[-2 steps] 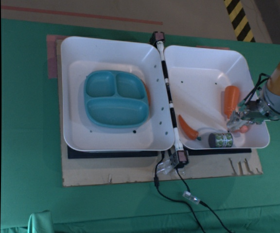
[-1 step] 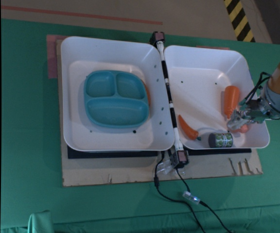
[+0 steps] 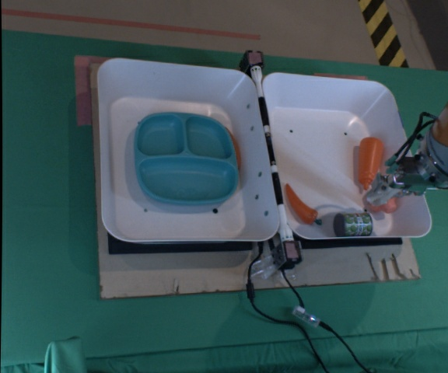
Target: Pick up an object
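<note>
An orange carrot (image 3: 370, 162), an orange-red pepper (image 3: 300, 205) and a small dark can (image 3: 353, 224) lie in the right bin (image 3: 317, 99).

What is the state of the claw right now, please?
Claw: low in the right white bin, beside the orange carrot-shaped toy; open, closed or holding something cannot be told.

You have 2 white bins (image 3: 329, 92), 1 teal divided plate (image 3: 185, 159), 2 orange carrot-like pieces (image 3: 369, 160), 1 small can (image 3: 354, 224).
</note>
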`<state>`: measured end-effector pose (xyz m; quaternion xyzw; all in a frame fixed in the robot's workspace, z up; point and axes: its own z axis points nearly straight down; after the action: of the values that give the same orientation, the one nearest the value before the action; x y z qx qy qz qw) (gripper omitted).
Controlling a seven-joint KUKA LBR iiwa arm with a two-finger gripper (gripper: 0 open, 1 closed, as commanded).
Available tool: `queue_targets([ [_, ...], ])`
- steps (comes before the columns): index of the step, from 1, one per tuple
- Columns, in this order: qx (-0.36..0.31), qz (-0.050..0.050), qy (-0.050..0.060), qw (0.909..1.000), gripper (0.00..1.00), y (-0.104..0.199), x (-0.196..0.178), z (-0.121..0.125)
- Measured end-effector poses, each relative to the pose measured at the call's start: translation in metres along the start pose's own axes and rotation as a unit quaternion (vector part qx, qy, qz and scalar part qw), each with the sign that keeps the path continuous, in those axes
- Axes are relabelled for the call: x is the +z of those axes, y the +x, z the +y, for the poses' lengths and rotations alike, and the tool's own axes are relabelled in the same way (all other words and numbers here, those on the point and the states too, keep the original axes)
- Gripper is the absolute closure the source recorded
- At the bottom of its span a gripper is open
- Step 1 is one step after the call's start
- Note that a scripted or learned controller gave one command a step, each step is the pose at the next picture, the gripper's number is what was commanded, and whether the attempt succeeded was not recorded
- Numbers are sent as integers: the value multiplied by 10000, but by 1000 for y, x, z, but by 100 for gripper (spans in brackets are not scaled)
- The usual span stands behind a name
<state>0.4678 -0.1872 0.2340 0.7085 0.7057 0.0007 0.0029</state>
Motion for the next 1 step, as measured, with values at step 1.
queue_targets([
  [1, -2, -2, -3, 10000, 100, 0, -23, 0],
])
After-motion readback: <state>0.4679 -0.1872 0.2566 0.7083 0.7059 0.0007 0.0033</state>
